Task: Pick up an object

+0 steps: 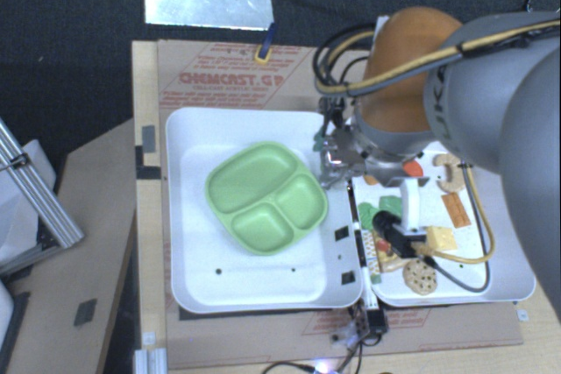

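Your gripper [329, 155] sits low over the seam where the two white bins meet, just off the right rim of the green divided plate [266, 197]. You can see its metal body under the orange band [405, 66] of the arm [500, 92], but the fingers are tucked beneath the wrist, so you cannot tell whether they are apart or together, and nothing shows between them.

Left of the gripper and slightly nearer the camera, the green plate lies flat in the left bin [202, 276], tilted at an angle to the bin's walls, its three compartments facing up. Its right edge comes close to the gripper; whether they touch is unclear.

On the gripper's other side, in the right bin [504, 276], you have a scatter of small items. A chocolate-chip cookie [421, 278] lies toward the near wall, with a yellow wedge like cheese [441, 238] just beyond it. A green piece [387, 208] lies close below the gripper, partly under the arm. An orange strip [455, 209] and a tan pretzel shape [451, 173] lie further right, near the arm's shadowed side. A small red-orange piece [413, 166] peeks out right beside the wrist. A yellow cable [469, 258] loops across these items.
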`<state>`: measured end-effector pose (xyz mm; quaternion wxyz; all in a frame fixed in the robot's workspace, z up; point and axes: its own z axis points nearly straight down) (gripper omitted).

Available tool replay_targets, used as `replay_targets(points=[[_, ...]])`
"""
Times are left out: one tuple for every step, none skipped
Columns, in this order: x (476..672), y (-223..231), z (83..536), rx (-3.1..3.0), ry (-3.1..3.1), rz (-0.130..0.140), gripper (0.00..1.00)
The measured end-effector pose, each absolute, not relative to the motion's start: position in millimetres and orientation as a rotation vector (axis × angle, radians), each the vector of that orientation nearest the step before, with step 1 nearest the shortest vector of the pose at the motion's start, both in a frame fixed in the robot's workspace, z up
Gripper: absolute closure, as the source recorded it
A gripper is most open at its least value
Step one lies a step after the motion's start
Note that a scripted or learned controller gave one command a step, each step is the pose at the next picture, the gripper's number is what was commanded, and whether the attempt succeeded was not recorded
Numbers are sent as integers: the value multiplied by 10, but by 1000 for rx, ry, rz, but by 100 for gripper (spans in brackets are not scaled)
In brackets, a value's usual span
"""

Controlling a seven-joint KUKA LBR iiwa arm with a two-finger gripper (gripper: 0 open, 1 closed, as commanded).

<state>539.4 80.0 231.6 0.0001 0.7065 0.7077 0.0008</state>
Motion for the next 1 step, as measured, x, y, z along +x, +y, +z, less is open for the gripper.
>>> replay_targets(points=[[5300,682,2292,2221,2221,-1,100]])
